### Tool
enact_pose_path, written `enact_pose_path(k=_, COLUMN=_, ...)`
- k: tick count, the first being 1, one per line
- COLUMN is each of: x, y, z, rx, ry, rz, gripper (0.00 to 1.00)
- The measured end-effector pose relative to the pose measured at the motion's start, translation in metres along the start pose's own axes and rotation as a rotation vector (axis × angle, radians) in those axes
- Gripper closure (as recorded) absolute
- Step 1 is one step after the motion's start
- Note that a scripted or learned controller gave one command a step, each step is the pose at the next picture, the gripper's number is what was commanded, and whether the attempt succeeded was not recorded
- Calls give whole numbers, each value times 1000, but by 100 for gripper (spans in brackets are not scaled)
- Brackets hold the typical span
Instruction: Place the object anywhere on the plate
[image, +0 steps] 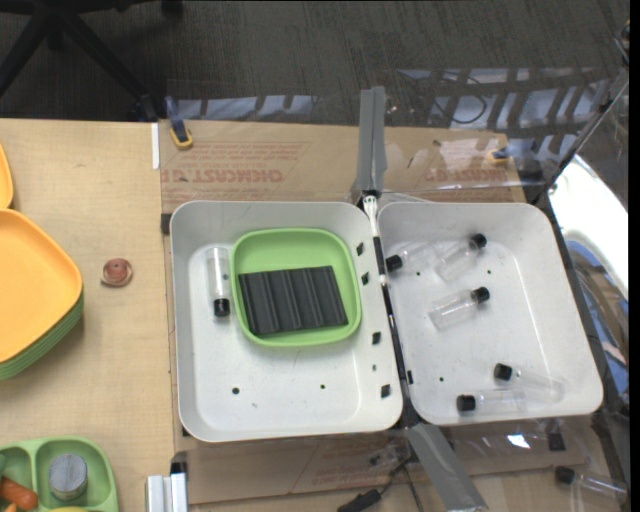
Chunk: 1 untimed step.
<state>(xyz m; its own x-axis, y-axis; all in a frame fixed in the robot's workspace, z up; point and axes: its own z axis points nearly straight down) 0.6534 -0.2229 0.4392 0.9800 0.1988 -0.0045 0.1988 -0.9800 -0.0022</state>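
- Camera view, nearest stuff first: a green divided tray (40, 462) sits at the near left corner of the wooden bench.
- Right bin (560, 300): two clear tubes with black caps lie near its near edge, one (492, 402) just in front of the other (530, 380).
- Further back in that bin there's a third tube (456, 308), then a fourth (460, 256) near the far side.
- Left bin (280, 400): the green plate (292, 246) is in its far half, with a black ribbed slab (295, 299) lying flat on it.
- Another capped tube (218, 280) lies on the bin floor just left of the plate, right beside the rim, not on it.
- Way off left, a stack of orange plates (30, 290), with a small reddish knob (117, 271) near it.
- Gripper state: honestly can't tell, open or closed.
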Motion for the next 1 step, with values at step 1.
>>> enact_pose_path(k=1, x=-1, y=0, z=0, rx=0, ry=0, rz=1, gripper=0)
